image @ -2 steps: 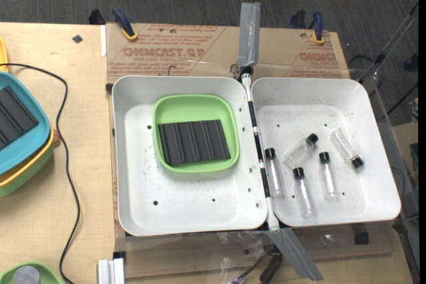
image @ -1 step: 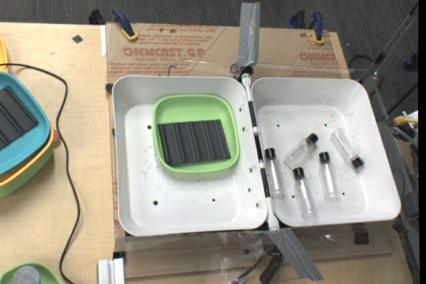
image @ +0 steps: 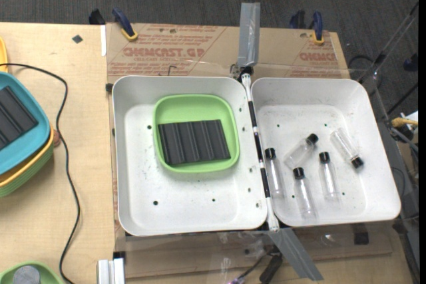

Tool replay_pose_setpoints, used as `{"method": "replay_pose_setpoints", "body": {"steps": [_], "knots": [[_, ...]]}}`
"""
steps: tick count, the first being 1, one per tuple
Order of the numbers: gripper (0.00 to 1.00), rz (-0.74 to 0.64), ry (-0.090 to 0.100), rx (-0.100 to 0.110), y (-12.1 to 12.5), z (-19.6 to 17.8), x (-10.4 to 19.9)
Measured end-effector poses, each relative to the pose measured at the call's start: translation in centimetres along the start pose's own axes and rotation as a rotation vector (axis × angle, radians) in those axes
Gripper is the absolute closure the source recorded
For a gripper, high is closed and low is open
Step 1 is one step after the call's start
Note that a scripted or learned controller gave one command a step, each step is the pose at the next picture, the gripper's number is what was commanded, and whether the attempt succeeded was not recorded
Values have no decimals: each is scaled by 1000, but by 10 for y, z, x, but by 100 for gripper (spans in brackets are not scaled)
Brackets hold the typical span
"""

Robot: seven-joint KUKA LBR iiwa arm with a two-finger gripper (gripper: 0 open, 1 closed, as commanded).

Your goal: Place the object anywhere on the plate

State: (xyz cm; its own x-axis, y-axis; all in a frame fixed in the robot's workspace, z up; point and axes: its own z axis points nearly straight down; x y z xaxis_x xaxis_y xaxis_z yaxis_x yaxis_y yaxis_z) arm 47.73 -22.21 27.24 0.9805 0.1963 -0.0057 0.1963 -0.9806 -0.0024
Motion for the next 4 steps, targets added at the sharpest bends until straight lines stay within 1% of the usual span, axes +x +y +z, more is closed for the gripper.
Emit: {"method": "replay_pose_setpoints", "body": {"steps": [1, 3, 4], "knots": [[0, -7, 1, -2, 0, -86, 0], [0, -7, 1, -2, 0, -79, 0], [0, -7, 1, -2, 5, -161, 27]]}}
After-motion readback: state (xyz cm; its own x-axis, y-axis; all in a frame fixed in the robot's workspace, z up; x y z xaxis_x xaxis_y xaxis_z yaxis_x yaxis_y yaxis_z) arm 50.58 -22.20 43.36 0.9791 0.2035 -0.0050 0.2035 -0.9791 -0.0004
